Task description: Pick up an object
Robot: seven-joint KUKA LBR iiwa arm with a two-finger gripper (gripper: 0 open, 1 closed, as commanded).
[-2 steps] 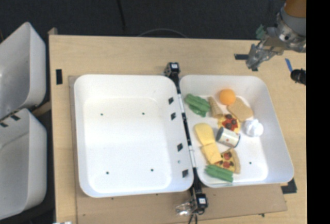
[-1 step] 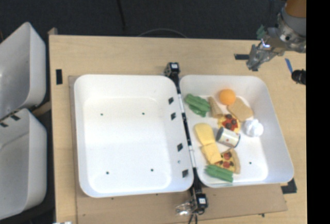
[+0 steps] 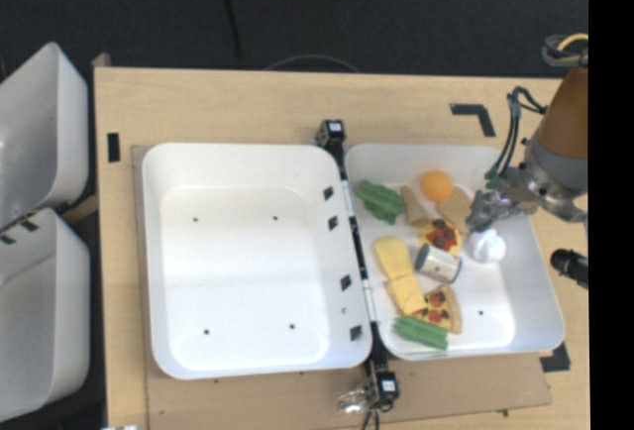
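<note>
1. White plastic forms both shallow bins on the pale wooden counter point(image 3: 228, 106): the left bin point(image 3: 173, 220) and the right bin point(image 3: 525, 304) sit side by side, touching along a shared middle edge.
2. Grey arm with an orange band point(image 3: 567, 126) reaches in from the right, over the right bin's upper right part.
3. Gripper point(image 3: 487, 212) sits low above the right bin, just above a small round white object point(image 3: 486, 246) that lies on the bin floor. Whether the gripper is apart or closed cannot be told from this view, and nothing can be seen between its fingers.
4. Contents of the right bin, grouped in its left and middle part:
   - orange ball point(image 3: 437, 185) near the top, left of the gripper;
   - green leafy piece point(image 3: 379, 200) at the upper left;
   - small red and yellow item point(image 3: 441, 237) below the ball;
   - grey and white cylinder point(image 3: 437, 264) lying on its side, just left of the white object;
   - two yellow blocks point(image 3: 398, 274), one below the other;
   - pizza-slice-shaped piece point(image 3: 444, 307) to the right of the lower block;
   - green elongated piece point(image 3: 421, 333) at the bottom.
</note>
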